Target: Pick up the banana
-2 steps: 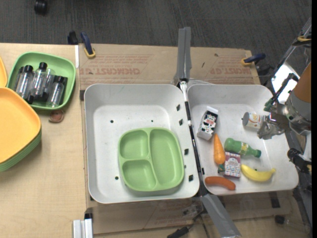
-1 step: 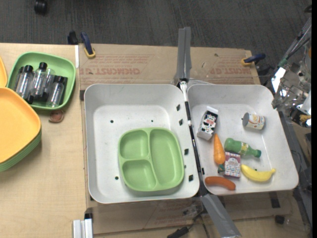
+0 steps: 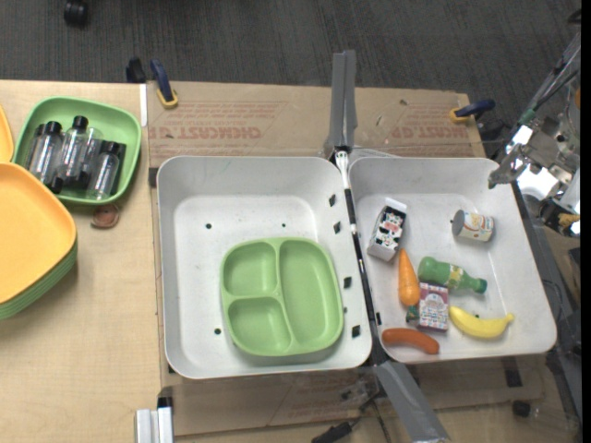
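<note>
The yellow banana (image 3: 480, 322) lies in the right bin (image 3: 434, 183), close to its front right corner, with its curve opening upward. It rests beside a small pink box (image 3: 432, 305) and just below a green bottle (image 3: 452, 276). My gripper (image 3: 513, 161) hangs at the right edge of the view, over the right bin's far right corner. It is well behind the banana and apart from every object. Nothing shows in its grasp.
The right bin also holds an orange carrot (image 3: 407, 278), a red sausage (image 3: 411, 340), a cow-print carton (image 3: 388, 230) and a small tipped cup (image 3: 472, 226). A green divided plate (image 3: 282, 295) sits in the left bin (image 3: 185, 247). A tray of bottles (image 3: 78, 150) and orange plates (image 3: 32, 238) stand at far left.
</note>
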You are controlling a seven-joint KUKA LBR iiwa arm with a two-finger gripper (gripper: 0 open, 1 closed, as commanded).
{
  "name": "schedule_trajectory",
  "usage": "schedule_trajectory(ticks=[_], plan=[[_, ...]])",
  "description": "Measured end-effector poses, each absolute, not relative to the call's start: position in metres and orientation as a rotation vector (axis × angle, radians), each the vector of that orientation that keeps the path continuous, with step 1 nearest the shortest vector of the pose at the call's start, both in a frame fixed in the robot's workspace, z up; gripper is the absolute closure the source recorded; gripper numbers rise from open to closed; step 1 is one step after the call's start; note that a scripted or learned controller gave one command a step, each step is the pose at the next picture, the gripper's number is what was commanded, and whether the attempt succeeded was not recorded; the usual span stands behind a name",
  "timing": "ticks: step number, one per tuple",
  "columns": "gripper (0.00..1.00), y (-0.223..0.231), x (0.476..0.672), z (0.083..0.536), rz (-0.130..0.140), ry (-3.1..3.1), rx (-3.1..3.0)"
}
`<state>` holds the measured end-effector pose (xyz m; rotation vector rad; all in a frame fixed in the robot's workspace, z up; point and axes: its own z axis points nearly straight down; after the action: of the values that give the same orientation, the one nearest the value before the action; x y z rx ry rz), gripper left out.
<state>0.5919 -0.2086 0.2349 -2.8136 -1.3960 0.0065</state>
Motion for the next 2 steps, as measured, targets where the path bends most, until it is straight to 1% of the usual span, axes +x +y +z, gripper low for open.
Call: schedule_trajectory(ticks=[1, 2], plan=[[0.00, -0.1996, 0.5990, 0.0913, -0.003, -1.481, -2.761], [1.00, -0.2004, 0.5989, 0.1009, 0.002, -1.485, -2.761]])
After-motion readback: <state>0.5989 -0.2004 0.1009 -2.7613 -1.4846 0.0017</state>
